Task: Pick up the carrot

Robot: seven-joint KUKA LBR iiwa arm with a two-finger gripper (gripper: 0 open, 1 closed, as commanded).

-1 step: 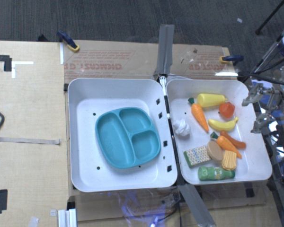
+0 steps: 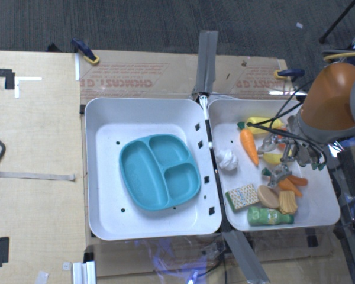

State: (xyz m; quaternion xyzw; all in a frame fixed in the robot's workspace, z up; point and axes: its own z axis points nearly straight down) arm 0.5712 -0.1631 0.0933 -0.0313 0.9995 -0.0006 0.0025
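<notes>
The carrot (image 2: 249, 146), orange with a green top, lies in the right bin (image 2: 325, 215) near its upper left, pointing toward the front. My gripper (image 2: 278, 171) hangs over the middle of that bin, to the right of the carrot and a little nearer the front, among the toy food. It is apart from the carrot. The grey wrist and orange band (image 2: 336, 97) reach in from the right above it.
The right bin also holds yellow pieces (image 2: 261, 123), a white crumpled lump (image 2: 227, 160), a cracker (image 2: 242, 196), a green can (image 2: 270, 216) and orange and tan food (image 2: 290, 189). A blue divided plate (image 2: 160, 171) sits in the left bin (image 2: 100, 129).
</notes>
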